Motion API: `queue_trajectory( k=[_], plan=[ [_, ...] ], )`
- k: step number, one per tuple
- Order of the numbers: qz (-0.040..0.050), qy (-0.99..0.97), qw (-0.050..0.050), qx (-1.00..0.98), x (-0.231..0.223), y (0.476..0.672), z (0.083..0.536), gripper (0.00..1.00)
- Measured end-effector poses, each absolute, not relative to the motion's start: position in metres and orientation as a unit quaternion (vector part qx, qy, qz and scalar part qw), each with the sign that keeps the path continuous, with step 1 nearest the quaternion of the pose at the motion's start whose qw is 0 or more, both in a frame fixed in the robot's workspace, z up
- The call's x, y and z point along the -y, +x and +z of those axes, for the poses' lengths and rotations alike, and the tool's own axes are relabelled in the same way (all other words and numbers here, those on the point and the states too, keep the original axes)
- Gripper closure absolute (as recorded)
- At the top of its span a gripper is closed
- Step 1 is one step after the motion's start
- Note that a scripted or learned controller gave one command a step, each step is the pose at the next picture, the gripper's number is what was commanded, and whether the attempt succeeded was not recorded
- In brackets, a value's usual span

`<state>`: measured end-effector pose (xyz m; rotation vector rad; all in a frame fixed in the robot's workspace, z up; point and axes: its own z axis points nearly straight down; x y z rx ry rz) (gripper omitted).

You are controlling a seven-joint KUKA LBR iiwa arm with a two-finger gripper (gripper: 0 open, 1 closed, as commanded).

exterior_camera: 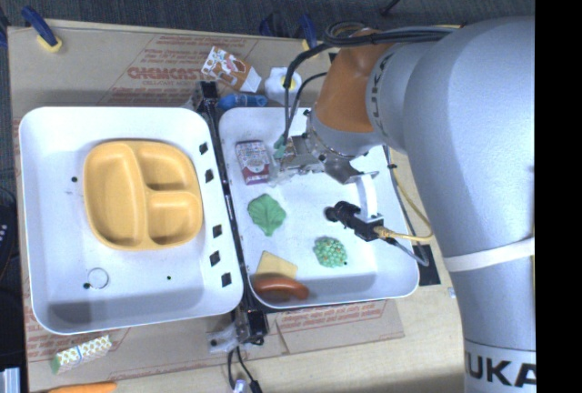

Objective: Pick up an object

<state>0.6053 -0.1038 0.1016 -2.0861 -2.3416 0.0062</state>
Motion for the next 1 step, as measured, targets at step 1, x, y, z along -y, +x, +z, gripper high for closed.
queue_trajectory(
  k=[1],
  plan=[
    [0.0021,-0.665,0.003,0.747,0.1037,0.6052,0.1015,0.0]
  ],
)
